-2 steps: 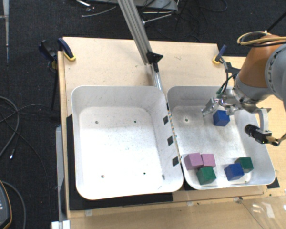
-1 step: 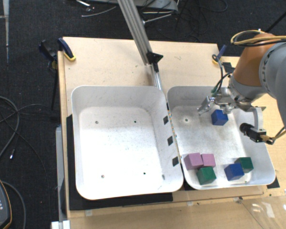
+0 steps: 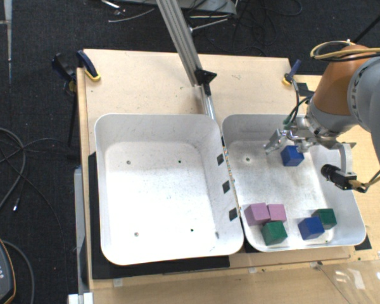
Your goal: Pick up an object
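Blue block is sitting right under the tool, in the far part of the right bin. The tool's silver fingers are reaching down around the block's top, but I cannot tell if they are pinching it or staying spread. Two pink blocks, two green blocks and another blue one are lying well apart from it, near the front rim. If the fingers are only touching the block's corner, it could be slipping out or tipping when the arm is lifting.
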